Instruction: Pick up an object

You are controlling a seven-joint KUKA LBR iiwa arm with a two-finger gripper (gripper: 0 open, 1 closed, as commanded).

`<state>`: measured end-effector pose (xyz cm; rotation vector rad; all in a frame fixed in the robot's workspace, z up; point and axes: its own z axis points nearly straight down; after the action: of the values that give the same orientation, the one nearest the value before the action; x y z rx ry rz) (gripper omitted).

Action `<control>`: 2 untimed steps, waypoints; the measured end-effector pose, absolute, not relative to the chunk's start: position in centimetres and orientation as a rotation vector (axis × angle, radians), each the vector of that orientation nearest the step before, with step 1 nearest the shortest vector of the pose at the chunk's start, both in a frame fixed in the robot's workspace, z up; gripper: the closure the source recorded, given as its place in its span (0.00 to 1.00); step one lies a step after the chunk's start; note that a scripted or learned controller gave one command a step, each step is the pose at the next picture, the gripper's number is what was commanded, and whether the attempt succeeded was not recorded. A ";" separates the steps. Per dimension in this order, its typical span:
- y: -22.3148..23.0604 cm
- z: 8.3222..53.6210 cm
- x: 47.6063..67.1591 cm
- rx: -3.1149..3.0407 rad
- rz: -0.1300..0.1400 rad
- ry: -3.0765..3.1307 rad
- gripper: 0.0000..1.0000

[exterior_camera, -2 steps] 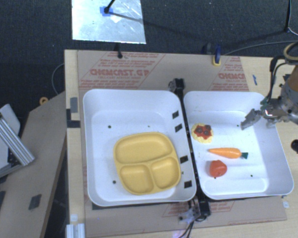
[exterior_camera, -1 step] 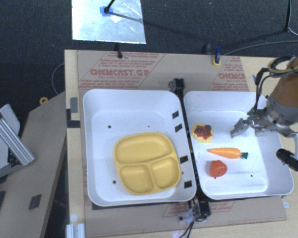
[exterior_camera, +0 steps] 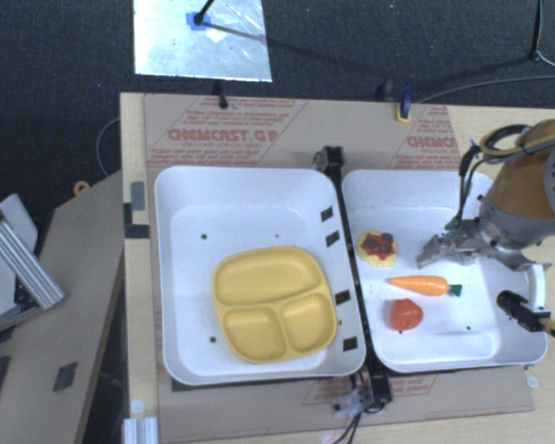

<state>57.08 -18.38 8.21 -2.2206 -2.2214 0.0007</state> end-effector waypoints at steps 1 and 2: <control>-18.4 9.6 57.2 -2.224 -0.003 -2.225 1.00; -18.7 16.0 57.5 -2.222 -0.005 -2.231 1.00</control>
<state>57.51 -18.70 16.03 -2.2216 -2.2308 -0.0051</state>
